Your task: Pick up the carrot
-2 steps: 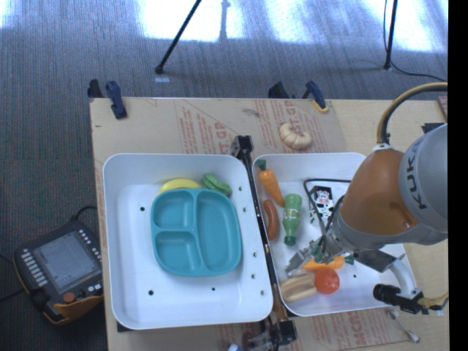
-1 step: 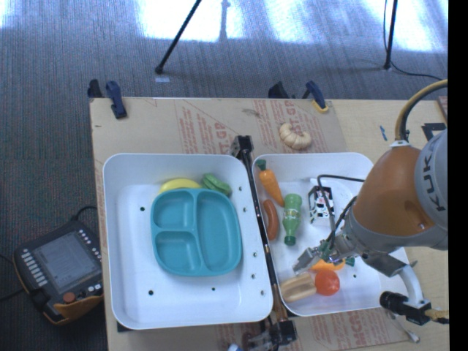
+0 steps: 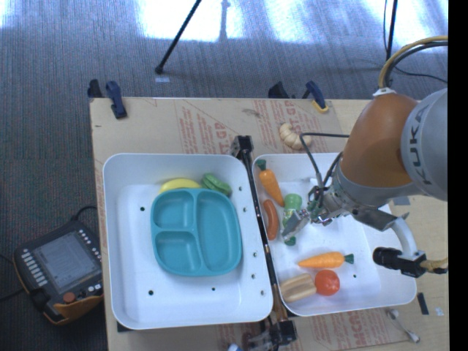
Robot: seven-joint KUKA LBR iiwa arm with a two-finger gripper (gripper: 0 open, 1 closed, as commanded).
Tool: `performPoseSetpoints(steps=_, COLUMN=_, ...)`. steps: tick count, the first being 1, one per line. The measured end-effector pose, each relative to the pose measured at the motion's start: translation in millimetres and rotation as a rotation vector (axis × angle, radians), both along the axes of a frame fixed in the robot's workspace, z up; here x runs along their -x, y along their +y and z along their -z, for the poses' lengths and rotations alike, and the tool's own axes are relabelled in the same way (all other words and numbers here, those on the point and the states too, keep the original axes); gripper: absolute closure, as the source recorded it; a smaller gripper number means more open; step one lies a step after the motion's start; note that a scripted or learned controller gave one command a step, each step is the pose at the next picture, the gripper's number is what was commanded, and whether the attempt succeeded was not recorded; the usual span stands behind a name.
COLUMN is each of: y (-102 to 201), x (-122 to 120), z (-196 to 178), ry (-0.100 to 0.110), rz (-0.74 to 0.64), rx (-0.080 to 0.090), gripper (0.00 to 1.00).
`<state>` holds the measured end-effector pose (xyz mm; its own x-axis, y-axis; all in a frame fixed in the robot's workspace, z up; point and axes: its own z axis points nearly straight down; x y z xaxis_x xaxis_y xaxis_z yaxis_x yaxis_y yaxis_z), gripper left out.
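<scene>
A grey handheld control pendant with an orange rim (image 3: 58,271) lies on the floor, well left of the black divider clamp (image 3: 252,196) that runs between the two bins. Left of that divider sits the shallow white left bin (image 3: 128,298), holding a teal plastic plate with three compartments (image 3: 196,232); a yellow banana-shaped toy (image 3: 180,184) and a green leafy toy (image 3: 217,185) peek out at the plate's far edge. Just right of the divider, in the shallow white right bin (image 3: 387,287), lie a small orange toy carrot with a green top (image 3: 270,185) at the far end, a reddish sausage-shaped toy (image 3: 270,219) beside it, and a hot-dog bun toy (image 3: 298,287) at the near end. Further right, a larger orange toy carrot with a dark green stem (image 3: 323,259) lies on the bin floor, with a red tomato toy (image 3: 327,282) just near it. The two-finger gripper (image 3: 296,224) hangs over a green toy (image 3: 292,202), right of the divider; whether it is spread or pressed together cannot be told.
</scene>
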<state>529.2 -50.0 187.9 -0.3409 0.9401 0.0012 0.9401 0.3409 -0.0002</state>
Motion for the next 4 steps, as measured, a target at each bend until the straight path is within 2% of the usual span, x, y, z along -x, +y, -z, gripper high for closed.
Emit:
performPoseSetpoints(steps=1, y=-39, x=46, z=57, ry=0.003, rz=-0.241, rx=-0.001, gripper=0.00)
performPoseSetpoints(steps=2, y=-53, x=-7, z=78, ry=0.001, rz=-0.313, rx=-0.001, gripper=0.00)
performPoseSetpoints(steps=3, y=-46, x=54, z=101, ry=0.002, rz=-0.380, rx=-0.001, gripper=0.00)
performPoseSetpoints(steps=4, y=-36, x=28, z=101, ry=0.002, rz=-0.039, rx=0.000, gripper=0.00)
